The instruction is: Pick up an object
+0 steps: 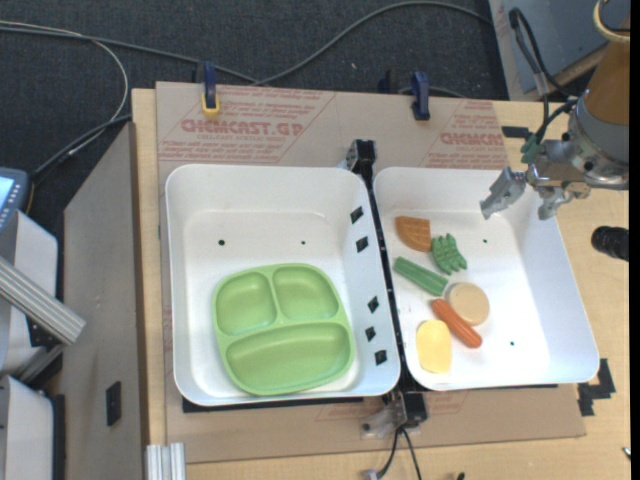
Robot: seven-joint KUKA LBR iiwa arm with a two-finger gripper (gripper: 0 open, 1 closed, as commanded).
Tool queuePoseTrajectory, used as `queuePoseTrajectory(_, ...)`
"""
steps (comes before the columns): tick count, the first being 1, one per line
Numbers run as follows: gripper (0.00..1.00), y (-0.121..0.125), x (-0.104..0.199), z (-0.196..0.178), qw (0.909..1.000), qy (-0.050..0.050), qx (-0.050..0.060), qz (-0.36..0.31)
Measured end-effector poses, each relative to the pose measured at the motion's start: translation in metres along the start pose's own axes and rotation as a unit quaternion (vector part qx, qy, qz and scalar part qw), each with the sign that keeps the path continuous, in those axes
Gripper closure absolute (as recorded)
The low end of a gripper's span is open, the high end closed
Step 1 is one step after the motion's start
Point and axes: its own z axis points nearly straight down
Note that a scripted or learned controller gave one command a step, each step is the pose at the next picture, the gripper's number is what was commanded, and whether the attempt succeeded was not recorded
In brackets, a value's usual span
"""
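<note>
The right bin (pixel 545 298) holds several toy foods in its left half. These are a brown-orange piece (pixel 413 232), a ridged green piece (pixel 449 254), a long green stick (pixel 420 275), a tan round piece (pixel 468 302), an orange carrot (pixel 458 323) and a yellow piece (pixel 433 347). My gripper (pixel 523 201) hangs over the bin's far right corner, open, its two fingers spread apart with nothing between them. It is well to the right of and behind the foods.
A green divided plate (pixel 284 326) lies in the left bin (pixel 190 268). Two clamps (pixel 210 88) (pixel 420 96) pin the cardboard at the back. Cables run across the dark floor behind the bench.
</note>
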Motion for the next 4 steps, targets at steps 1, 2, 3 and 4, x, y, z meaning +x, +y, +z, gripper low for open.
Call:
queuePoseTrajectory(1,0.00,0.002,0.000,-0.006,1.0000,-0.001,-0.005,-0.001)
queuePoseTrajectory(2,0.00,0.000,-0.008,0.041,1.0000,-0.001,-0.003,-0.001)
queuePoseTrajectory(3,0.00,0.005,-0.010,0.085,1.0000,0.000,-0.003,-0.001)
queuePoseTrajectory(4,0.00,-0.004,-0.009,0.144,1.0000,0.000,-0.002,-0.001)
